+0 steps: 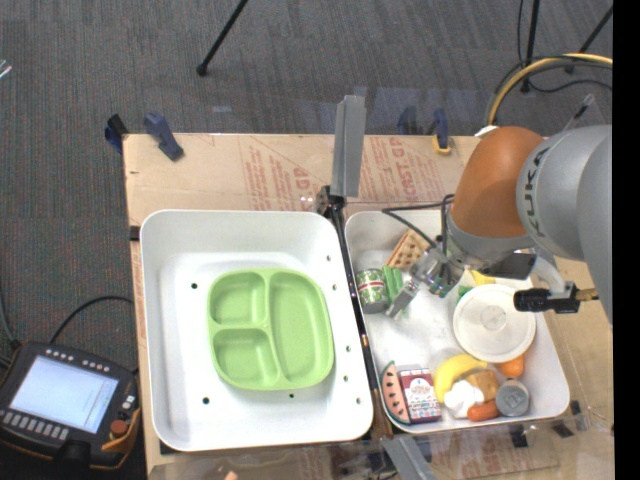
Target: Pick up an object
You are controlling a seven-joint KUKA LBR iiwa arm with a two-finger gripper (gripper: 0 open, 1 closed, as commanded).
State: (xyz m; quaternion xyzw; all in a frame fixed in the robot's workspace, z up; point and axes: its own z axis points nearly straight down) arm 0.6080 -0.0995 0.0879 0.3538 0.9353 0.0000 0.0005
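Several small items crowded at the near end of the right bin point(555, 383): red box point(416, 381), banana point(455, 370), white bowl point(492, 322) behind. Farther back, gripper point(408, 293) lowered beside the green can point(372, 288), fingers apparently slightly apart, nothing visibly between them. Approach step; next, centring over the can, then closing.

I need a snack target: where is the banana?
The banana lies near the front of the right bin, just below the white bowl.
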